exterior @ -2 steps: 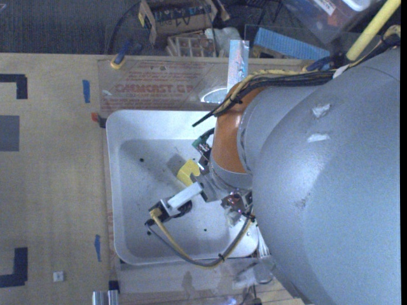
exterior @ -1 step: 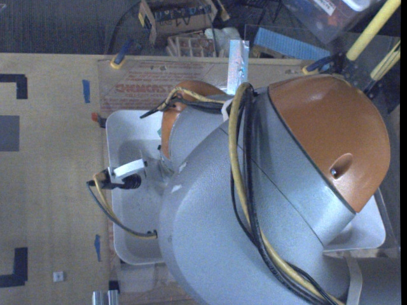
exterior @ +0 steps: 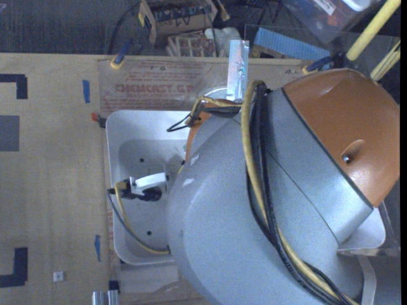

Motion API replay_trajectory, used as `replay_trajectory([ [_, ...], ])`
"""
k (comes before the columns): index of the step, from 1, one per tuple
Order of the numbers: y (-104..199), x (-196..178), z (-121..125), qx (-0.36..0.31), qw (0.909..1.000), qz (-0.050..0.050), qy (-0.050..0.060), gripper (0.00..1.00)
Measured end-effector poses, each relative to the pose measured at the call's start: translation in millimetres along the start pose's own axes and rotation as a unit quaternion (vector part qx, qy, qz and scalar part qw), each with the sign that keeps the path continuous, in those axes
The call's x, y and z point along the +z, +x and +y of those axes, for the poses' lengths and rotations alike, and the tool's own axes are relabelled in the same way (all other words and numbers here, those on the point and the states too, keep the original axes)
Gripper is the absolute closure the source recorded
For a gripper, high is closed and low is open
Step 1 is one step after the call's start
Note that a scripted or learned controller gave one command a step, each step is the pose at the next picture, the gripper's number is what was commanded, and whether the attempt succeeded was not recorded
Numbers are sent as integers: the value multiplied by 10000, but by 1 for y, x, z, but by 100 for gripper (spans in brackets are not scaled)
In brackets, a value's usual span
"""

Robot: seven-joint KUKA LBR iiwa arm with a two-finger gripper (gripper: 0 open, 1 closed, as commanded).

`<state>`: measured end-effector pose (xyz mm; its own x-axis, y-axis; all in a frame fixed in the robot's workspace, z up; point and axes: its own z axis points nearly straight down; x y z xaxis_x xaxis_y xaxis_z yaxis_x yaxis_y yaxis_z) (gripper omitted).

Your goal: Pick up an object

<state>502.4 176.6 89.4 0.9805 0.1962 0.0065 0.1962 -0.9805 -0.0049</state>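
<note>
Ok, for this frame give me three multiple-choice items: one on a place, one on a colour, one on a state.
1. Where is the arm?
A. over the bins, hiding most of them
B. off to the far left
C. up at the top edge

2. What colour are the tape strips on the bench?
A. red
B. blue
C. green

3. How does the left bin sit?
A. upside down
B. on its edge
C. flat, open side up

Answers:
1 A: the arm leaves little more than the left bin's left part showing.
2 B: both strips are plainly blue.
3 C: its inner floor and walls face the camera.
</note>
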Motion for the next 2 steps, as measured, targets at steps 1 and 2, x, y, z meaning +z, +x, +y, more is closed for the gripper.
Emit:
replay_trajectory([
  [1,2,-11,2,17,10000,28,-3,100],
  [2,-11,-102,73,-257,9997,-54,-17,100],
])
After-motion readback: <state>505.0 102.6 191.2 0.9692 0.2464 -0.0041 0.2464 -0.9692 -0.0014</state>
